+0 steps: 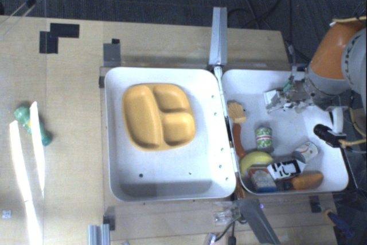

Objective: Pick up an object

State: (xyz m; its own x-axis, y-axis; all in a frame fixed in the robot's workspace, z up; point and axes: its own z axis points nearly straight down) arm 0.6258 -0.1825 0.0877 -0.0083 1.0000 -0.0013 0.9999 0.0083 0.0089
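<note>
Green can (264, 137) upright in right bin (252, 84), untouched. Tool (285, 97) hovers above-right of it, grip state unclear, nothing visibly held. Approach step; next: centre over can, descend.

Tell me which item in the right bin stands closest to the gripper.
The small green-and-white can, standing upright just below the gripper; the rest crowd the bin's near edge.

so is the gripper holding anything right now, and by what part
Nothing is held. The gripper hangs over bare floor at the top of the right bin, with no object between its fingers.
</note>
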